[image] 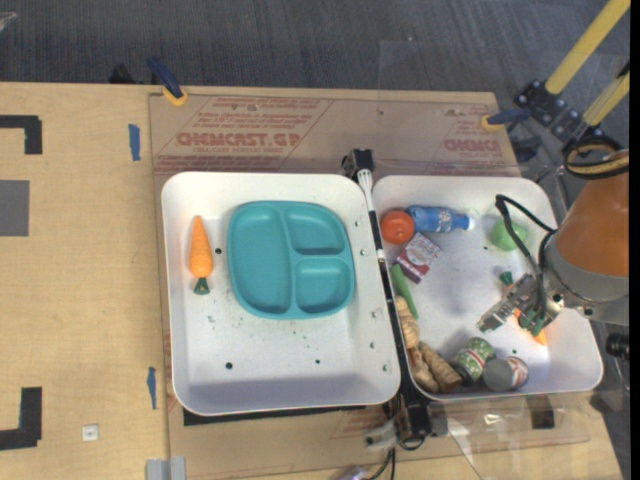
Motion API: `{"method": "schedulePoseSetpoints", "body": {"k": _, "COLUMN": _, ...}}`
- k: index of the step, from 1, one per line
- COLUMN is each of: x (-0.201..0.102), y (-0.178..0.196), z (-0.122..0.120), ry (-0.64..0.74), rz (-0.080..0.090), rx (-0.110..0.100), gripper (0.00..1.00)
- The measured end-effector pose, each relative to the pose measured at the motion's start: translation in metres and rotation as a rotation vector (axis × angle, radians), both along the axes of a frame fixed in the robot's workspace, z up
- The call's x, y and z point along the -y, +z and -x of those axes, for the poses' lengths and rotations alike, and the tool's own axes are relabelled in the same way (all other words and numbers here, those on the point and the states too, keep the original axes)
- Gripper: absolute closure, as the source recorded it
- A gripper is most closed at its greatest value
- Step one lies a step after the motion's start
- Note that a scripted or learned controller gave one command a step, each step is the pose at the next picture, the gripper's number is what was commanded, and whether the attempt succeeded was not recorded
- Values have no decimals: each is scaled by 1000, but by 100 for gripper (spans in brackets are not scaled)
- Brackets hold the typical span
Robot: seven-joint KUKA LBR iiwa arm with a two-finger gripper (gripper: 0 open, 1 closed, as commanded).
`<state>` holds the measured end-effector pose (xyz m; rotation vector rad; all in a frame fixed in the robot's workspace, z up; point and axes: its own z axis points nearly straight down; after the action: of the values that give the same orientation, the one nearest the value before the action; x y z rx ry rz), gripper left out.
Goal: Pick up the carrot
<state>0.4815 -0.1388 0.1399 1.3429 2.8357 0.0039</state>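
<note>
carrot [200, 249] lies far to the left of your pincer [519, 309], in the left bin [270, 383], just left of the teal divided plate [292, 259], its green end toward the near rim. your pincer hangs low in the right bin [575, 368], over the white floor, with a can [478, 356] just below and to its left. you cannot tell whether it is spread or pressed together. a tomato [397, 226] and a water bottle [438, 219] sit up and to its left.
</note>
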Motion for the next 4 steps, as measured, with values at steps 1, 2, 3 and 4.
{"method": "schedulePoseSetpoints", "body": {"k": 1, "x": -90, "y": 46, "z": -34, "ry": -23, "rz": -1, "rx": -1, "gripper": 100}}
{"method": "schedulePoseSetpoints", "body": {"k": 2, "x": -32, "y": 170, "z": -29, "ry": 198, "rz": 5, "rx": 4, "gripper": 100}}
{"method": "schedulePoseSetpoints", "body": {"k": 3, "x": 86, "y": 228, "z": -51, "ry": 514, "rz": 9, "rx": 3, "gripper": 100}}
{"method": "schedulePoseSetpoints", "body": {"k": 4, "x": 85, "y": 228, "z": -52, "ry": 517, "rz": 7, "rx": 3, "gripper": 0}}
